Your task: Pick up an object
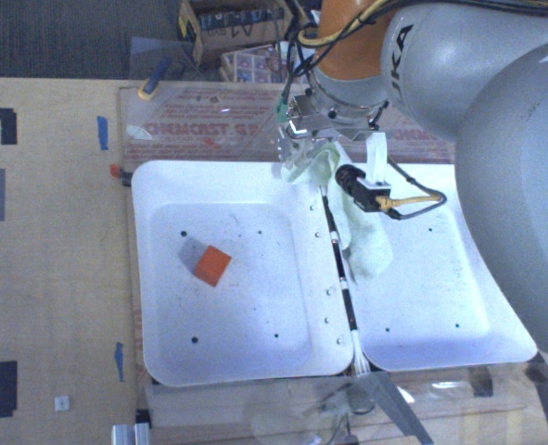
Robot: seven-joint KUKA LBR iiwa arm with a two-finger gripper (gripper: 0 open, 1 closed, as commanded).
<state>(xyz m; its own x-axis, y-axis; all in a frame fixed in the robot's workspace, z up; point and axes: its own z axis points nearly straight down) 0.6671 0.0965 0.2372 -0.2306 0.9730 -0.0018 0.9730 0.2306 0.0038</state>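
Note:
My gripper (303, 156) hangs over the far edge of the bins, near the divider (340, 276) between them. It is shut on the top of a pale green-white cloth (366, 244). The cloth is bunched at the fingers and trails down toward me, with its lower end lying in the right bin (440, 304) beside the divider. An orange block (212, 265) lies in the left bin (246, 341), left of its middle and well away from the gripper.
A black fitting with a cable (371, 191) sticks out beside the gripper over the right bin. The grey arm (496, 82) covers the upper right. Cardboard boxes (232, 17) stand beyond the bench. A clear sheet (199, 123) lies behind the bins.

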